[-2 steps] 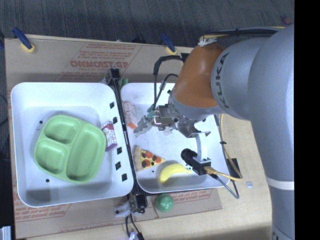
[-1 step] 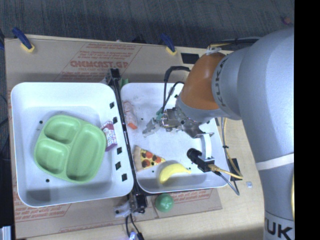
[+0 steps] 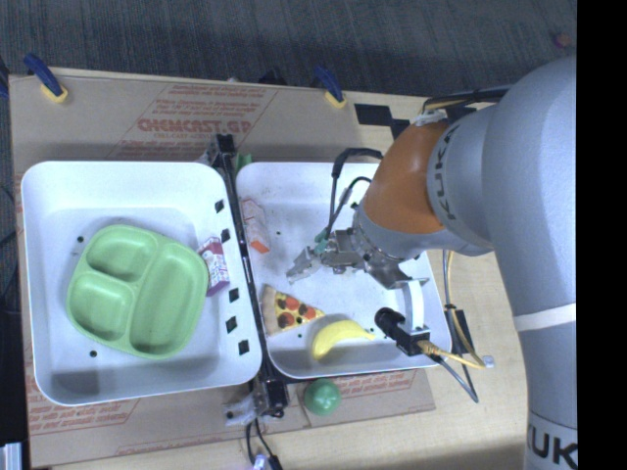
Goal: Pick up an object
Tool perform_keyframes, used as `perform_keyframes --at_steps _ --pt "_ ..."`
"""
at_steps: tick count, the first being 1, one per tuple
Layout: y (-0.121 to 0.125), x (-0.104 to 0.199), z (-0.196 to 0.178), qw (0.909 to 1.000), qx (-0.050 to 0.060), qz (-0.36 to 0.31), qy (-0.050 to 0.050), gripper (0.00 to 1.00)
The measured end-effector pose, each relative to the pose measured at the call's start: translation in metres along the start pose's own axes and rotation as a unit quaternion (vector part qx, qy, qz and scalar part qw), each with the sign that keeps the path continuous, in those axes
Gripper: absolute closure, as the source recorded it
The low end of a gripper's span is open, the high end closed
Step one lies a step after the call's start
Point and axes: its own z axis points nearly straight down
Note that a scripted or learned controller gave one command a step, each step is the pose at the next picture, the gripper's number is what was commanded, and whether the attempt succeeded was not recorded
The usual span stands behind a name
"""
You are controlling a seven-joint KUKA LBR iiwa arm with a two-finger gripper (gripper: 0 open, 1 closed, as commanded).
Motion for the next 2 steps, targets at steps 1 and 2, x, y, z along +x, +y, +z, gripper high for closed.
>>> perform_keyframes --at_steps 1,2 --pt "-0.025 -0.047 0.015 1.0000 -0.001 0.001 0.000 0.00" --pt "0.043 -0.073 0.026 1.0000 -0.002 0.001 0.000 0.00"
